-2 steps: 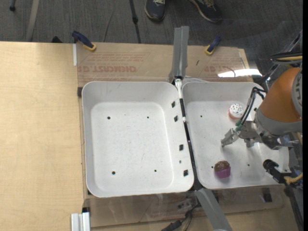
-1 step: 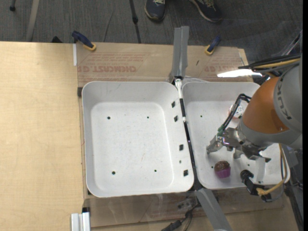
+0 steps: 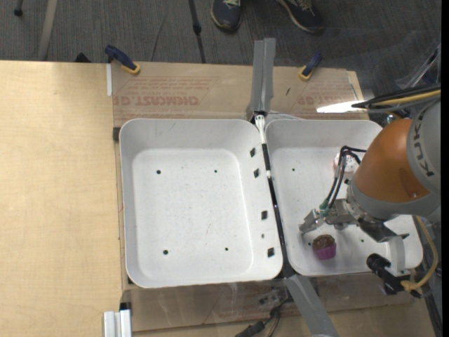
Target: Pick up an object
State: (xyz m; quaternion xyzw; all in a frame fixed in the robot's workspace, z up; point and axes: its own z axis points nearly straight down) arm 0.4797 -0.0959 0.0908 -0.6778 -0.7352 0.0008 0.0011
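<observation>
Grey carpet and someone's shoes (image 3: 266, 2) are showing beyond your surface (image 3: 49, 188), which is carrying two bins. The left bin (image 3: 193, 135) is lying bare; in the right bin (image 3: 302, 135) the cup (image 3: 324, 246), a small purple one, is sitting near the front wall. Your tool (image 3: 330, 220) is hovering just above it, spread unclear from here. You're likely mid-approach; next you'd be descending squarely over the cup.

Two white bins (image 3: 140, 209), two clamps (image 3: 121, 58), seemingly one purple object (image 3: 324, 246).
</observation>
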